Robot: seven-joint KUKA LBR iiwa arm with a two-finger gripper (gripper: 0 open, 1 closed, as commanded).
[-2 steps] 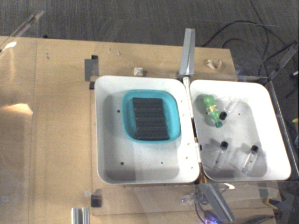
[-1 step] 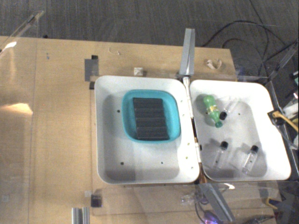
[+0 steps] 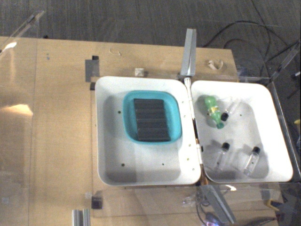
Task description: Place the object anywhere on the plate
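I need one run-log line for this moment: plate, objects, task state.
plate: teal, left bin, dark insert | right bin: green bottle, three clear vials | task: nothing placed on plate yet

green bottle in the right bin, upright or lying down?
Lying down: the green bottle rests on its side on the right bin floor.

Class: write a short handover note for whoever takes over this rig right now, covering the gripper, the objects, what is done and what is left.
Gripper: nothing to report on it from this view.
Left bin: teal plate with a dark ridged insert, nothing placed on it.
Right bin: green bottle and three clear vials with black caps.
Done: nothing yet.
Left: pick one object from the right bin and set it on the plate.
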